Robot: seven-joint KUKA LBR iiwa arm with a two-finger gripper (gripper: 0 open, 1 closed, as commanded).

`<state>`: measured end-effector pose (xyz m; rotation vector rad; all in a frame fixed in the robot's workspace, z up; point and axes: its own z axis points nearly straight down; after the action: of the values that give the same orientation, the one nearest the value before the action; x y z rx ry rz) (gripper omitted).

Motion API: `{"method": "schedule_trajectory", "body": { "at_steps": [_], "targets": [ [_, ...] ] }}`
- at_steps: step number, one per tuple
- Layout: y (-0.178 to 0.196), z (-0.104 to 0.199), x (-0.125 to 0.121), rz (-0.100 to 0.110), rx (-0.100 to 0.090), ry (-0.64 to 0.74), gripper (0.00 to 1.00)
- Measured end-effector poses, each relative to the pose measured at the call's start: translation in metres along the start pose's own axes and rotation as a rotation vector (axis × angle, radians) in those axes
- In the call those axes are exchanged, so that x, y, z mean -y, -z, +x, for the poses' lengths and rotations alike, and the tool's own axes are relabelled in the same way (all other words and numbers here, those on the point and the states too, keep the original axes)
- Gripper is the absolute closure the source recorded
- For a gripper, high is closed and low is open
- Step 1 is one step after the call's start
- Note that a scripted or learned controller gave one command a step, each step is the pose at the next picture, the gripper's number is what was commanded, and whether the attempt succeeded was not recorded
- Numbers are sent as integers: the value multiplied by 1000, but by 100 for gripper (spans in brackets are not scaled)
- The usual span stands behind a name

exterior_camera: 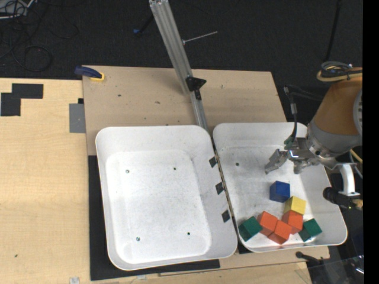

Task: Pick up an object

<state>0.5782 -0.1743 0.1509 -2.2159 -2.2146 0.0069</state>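
My gripper [283,167] hangs over the back half of the right bin [249,141], its two grey fingers spread open with nothing between them. A blue cube [280,190] lies just in front of it, apart from the fingertips. Further forward is a cluster of blocks: a yellow cube [298,205], three orange blocks [270,221], and two green blocks, one at the cluster's left [250,226] and one at its right [310,229], near the bin's front wall.
The left bin [118,141] stands beside the right one, with black clips [219,187] along their shared edge. A slanted aluminium bar [176,49] rises behind the bins. The arm's orange band [337,108] is at the right.
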Motion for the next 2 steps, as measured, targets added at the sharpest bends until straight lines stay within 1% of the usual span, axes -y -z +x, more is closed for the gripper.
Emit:
{"method": "schedule_trajectory", "body": {
  "at_steps": [1,2],
  "targets": [
    [-59,7,-2,-4,1,-1,0],
    [-46,6,-2,-6,2,-9,100]
  ]
}}
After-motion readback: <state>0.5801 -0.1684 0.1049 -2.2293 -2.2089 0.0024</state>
